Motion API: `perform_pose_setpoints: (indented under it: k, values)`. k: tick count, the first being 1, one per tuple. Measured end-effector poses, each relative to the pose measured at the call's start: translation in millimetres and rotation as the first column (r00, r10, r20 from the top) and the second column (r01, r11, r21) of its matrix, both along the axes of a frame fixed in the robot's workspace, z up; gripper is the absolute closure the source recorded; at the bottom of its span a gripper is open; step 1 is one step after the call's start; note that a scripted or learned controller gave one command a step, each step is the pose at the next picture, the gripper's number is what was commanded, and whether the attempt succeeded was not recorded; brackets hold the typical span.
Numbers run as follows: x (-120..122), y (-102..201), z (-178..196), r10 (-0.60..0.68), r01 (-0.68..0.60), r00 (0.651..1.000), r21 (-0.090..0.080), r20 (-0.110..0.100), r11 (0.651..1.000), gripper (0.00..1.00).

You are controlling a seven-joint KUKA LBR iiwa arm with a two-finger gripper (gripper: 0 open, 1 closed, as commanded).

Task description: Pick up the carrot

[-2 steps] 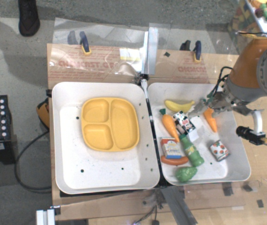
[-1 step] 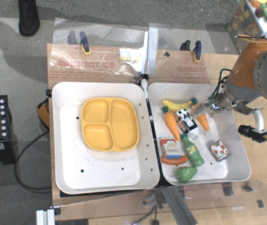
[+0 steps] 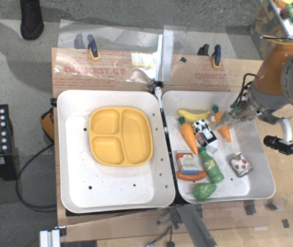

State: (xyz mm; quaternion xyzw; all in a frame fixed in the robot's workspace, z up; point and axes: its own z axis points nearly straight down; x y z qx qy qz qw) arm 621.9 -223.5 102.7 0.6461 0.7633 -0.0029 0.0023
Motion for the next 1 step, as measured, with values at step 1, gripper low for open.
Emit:
perform_pose_setpoints:
  k: [1]
  values:
    - [17.4, 45.7, 105.7, 0.212, -0.212, 0.977, 0.003, 0.001, 0.977, 1.0]
